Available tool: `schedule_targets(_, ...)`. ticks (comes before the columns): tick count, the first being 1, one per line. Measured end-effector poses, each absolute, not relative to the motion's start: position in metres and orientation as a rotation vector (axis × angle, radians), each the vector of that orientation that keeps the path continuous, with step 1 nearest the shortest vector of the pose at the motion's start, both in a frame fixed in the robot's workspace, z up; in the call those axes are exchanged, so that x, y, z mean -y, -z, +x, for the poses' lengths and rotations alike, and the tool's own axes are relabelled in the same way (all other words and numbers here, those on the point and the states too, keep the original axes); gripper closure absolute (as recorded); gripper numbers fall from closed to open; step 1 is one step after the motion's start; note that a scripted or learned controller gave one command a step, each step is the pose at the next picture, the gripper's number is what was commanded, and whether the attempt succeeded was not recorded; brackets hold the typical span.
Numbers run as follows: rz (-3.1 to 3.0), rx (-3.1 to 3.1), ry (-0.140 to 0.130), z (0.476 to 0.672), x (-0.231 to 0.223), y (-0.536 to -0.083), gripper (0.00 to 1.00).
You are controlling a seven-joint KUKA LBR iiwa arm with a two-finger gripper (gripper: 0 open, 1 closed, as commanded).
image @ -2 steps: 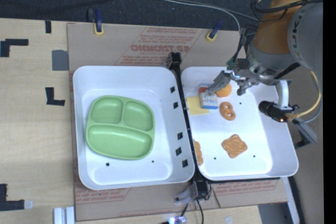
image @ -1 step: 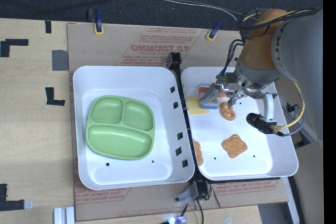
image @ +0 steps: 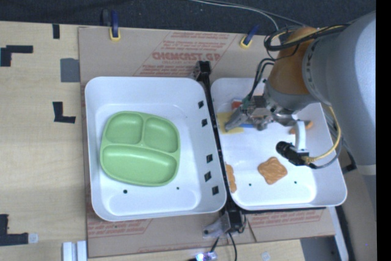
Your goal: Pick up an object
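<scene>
A: Where's the tool (image: 239, 122) rn?

B: Low in the right bin (image: 330, 192), at its upper-left part, close to the divider between bins. Wrist w/ orange band sits right behind it.

A: Open, closed?

B: Can't tell, the end is a grey blur over stuff. Not calling it.

A: Target obj?

B: Closest candidate is a yellow flat piece (image: 225, 118) right under/beside the tip, w/ a bit of blue next to it. Touching or just beside, can't separate. Other options: tan cracker-like piece (image: 272, 170) below and to the right of the tool, well apart; an orange bit (image: 230, 177) straight below it, hugging the bin's left wall.

A: Handling guess?

B: All look like small toy food, so prob light, rigid plastic or foam, not fragile. Yellow one lies flat, thin edges, prob slippery on the smooth white floor, could skid into the wall. I'd pinch across its short width. Cracker piece is out in open floor, easier approach, grab across opp. edges.

A: Left bin?

B: Green divided plate (image: 140, 148), far left of the tool, wide and shallow, only the rim would be grabbable.

A: Hidden stuff?

B: Wrist covers the upper-mid of the right bin; a small orange-white obj (image: 301, 129) peeks out right of the tool, partly behind cable. Yellow piece's full shape is cut off by the tool.
</scene>
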State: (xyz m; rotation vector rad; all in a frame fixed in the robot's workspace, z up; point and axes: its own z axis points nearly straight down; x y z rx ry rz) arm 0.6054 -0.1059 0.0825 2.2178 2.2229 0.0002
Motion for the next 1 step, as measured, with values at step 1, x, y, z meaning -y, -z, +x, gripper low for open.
schedule_targets(1, 2.217, -2.224, 0.001, 0.6055, 0.1061, -0.0951, 1.0)
